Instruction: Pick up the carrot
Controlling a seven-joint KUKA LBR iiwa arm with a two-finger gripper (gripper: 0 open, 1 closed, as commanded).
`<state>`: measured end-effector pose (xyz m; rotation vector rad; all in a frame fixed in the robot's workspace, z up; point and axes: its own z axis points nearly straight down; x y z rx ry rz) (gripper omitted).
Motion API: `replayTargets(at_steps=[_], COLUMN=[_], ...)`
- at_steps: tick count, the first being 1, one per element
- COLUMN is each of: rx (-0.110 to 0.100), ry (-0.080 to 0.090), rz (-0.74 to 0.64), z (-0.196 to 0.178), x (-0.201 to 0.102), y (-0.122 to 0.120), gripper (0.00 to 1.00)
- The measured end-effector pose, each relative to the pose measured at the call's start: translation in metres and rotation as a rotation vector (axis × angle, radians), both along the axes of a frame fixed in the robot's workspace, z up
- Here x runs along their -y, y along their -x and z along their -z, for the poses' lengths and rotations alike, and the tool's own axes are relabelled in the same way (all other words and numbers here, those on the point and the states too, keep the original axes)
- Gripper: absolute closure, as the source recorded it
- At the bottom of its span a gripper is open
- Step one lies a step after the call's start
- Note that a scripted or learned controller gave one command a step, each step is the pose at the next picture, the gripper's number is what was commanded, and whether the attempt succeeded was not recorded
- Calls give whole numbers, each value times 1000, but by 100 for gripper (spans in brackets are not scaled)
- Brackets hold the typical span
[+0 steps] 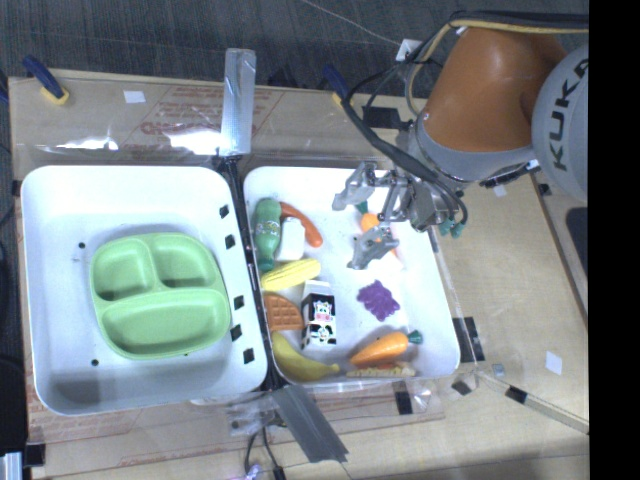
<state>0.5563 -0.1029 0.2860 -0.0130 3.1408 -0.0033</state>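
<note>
end effector point(366, 220) above bin; carrot point(380, 348) lengthwise left-right

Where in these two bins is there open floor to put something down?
Left bin: bare floor all around the green tray. Right bin: a patch between milk carton, grapes and gripper. Its left edge and bottom, by banana and carrot, are crowded.

tool point(366, 220) over right bin point(432, 268) | carrot point(381, 348) near front wall | green tray point(158, 293) in left bin point(40, 268)

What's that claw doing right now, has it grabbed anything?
Gripper: open, holding nothing; it hangs over the right bin, with a small orange piece between its fingers but not gripped. The carrot lies untouched.
</note>
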Motion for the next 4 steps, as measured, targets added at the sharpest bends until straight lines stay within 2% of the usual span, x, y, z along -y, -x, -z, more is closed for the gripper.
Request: replayTargets(at_steps=[1,2,3,4], rx=[5,-6,-4,5], ry=[1,-5,-3,-1], rz=[114,-249,-164,-170], z=[-41,97,196,181], x=[85,91,105,104], y=[-35,-79,-101,-104], gripper=[0,0,0,100])
